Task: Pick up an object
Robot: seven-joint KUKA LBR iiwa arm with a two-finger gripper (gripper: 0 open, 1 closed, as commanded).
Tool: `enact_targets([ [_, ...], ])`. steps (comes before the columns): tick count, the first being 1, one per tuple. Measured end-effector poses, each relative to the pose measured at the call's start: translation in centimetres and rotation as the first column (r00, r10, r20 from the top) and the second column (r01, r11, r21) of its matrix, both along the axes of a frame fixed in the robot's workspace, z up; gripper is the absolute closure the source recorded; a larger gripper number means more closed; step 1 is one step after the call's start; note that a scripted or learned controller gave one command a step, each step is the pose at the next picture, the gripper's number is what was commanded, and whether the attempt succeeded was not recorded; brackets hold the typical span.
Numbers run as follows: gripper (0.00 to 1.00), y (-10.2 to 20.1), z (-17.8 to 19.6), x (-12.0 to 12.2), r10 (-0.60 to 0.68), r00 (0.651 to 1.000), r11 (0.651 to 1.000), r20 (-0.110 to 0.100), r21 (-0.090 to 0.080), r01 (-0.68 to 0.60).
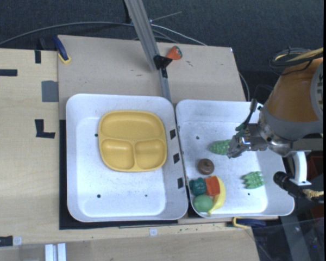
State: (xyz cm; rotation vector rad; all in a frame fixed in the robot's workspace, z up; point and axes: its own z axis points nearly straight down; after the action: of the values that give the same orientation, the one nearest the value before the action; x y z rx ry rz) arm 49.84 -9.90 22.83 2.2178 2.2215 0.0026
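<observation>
The right bin (217, 110) holds several small items. A green leafy toy (219, 147) lies near its middle, and my gripper (238, 145) sits low right beside it, touching or nearly touching its right end. A brown round piece (206, 166) lies just below that. At the bin's front are a teal piece (197, 186), a red-orange block (212, 185), a yellow banana (220, 196) and a green ball (203, 203), clustered together. Another green bumpy toy (252, 179) lies alone at the front right.
The left bin (81, 162) holds a yellow divided plate (133, 140). A grey pole (144, 26) slants over the bench behind the bins, with an orange-tipped clamp (174, 53) beside it. The arm's grey and orange body (296, 105) hangs over the right bin's right wall.
</observation>
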Motion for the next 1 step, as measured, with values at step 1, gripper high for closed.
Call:
enact_targets([
  [1, 1.00, 4.42, 0.98, 3.37, 0.005, 1.000, 1.000, -0.002, 0.002, -0.005],
])
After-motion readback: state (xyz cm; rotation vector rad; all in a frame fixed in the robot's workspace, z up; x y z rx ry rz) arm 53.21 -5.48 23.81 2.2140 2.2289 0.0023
